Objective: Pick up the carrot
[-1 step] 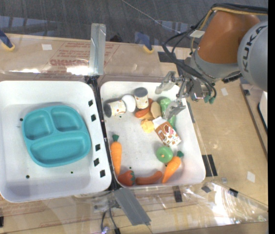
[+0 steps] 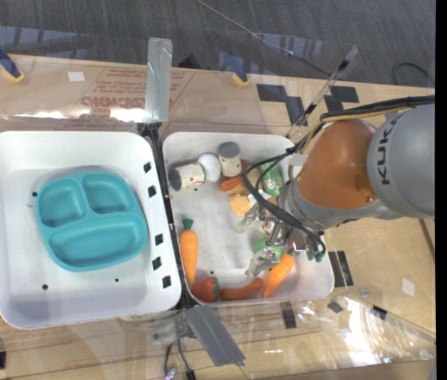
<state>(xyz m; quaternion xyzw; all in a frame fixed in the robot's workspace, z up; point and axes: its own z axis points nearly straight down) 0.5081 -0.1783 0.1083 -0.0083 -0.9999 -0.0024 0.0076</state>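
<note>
Over right bin point(image 2: 207, 145), fingers point(image 2: 274, 248) just above carrot point(image 2: 279, 274), grip state unclear, 2nd carrot point(image 2: 189, 248) left

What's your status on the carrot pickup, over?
Gripper low in right bin, over one carrot at near wall. Second carrot lies apart by left wall. Toy food crowds around.

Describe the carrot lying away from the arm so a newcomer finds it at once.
Start at the right-hand white bin and follow its left wall down. There the carrot lies lengthwise along the wall, green top pointing up the picture. Unlike the second carrot under the pincer, it lies alone.
</note>
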